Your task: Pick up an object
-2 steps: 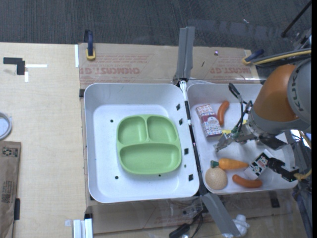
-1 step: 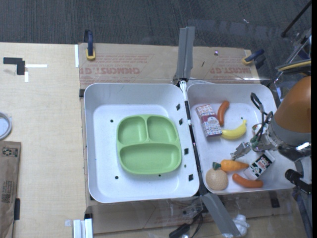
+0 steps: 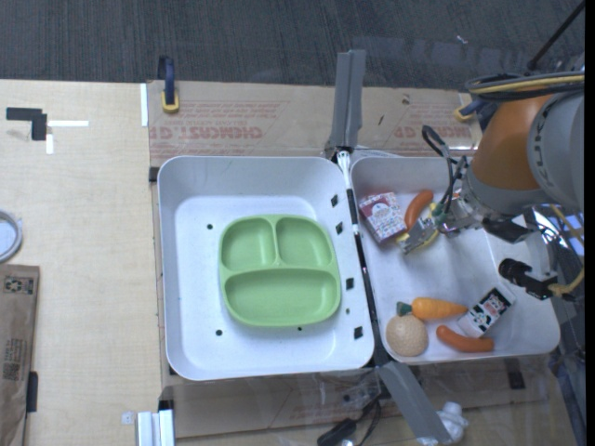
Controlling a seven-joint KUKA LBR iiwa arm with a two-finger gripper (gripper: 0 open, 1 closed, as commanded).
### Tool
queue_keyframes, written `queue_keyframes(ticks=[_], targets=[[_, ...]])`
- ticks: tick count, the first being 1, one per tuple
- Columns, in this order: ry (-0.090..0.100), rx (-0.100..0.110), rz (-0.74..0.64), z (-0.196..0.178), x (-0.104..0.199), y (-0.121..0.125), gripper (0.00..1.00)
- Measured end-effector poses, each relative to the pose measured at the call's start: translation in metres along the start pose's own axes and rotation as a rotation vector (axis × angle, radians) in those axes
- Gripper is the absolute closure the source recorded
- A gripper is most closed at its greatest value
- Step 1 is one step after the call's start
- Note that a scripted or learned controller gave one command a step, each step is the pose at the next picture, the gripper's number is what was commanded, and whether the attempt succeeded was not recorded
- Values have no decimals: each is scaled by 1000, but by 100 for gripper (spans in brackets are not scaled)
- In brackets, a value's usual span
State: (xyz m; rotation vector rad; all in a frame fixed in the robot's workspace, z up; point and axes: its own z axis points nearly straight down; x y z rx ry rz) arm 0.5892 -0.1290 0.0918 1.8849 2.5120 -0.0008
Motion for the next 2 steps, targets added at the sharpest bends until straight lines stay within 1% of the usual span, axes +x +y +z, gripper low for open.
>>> queue_keyframes(ticks=[1,2], targets=[[12,10,215,2,-24,37,0],[48,47,132,3,-41,53,0]])
